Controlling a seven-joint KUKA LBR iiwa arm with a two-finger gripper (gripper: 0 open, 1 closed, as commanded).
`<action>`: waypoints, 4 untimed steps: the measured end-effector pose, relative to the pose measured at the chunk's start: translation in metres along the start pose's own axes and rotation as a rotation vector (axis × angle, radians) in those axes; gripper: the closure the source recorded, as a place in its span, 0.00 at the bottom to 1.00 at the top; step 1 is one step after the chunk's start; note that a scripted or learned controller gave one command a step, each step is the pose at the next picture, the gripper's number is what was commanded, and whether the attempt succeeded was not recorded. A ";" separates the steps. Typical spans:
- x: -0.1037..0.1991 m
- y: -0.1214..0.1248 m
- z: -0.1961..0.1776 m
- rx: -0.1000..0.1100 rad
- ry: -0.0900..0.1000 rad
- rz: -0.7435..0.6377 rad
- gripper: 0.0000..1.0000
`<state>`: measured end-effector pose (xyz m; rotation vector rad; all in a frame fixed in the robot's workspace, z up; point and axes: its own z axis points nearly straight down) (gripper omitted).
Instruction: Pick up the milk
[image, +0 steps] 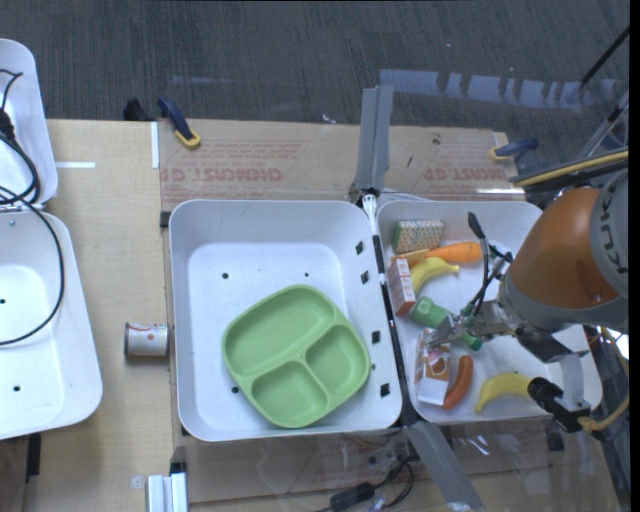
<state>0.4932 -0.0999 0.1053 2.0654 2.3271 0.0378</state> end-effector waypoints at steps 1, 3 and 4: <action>-0.015 -0.016 -0.031 0.038 0.007 -0.071 0.00; 0.091 -0.002 -0.086 0.043 0.004 0.071 0.00; 0.091 -0.002 -0.086 0.043 0.004 0.072 0.00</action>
